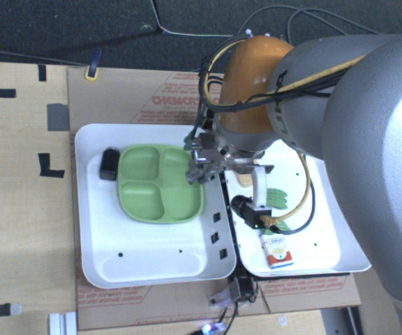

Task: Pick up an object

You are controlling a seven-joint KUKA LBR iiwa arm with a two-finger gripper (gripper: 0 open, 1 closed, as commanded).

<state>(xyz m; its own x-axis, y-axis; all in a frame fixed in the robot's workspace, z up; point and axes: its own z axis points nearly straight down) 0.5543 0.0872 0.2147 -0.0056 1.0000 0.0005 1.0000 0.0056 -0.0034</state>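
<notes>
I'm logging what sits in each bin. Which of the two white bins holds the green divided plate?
The left bin holds the green divided plate, with a black object beside it. The right bin holds a small red-and-white carton instead.

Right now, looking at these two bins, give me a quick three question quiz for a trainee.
1. True or false: the green divided plate lies in the left bin.
2. Multiple choice: the small black object sits A) on the plate's left edge side, B) in the right bin, C) on the cardboard outside the bins.
3. Fill in: the red and white carton lies in the ____ bin.

Key: 1 true. 2 A. 3 right. Bonus note: the gripper hangs over the plate's right rim, near the wall between the bins.
</notes>
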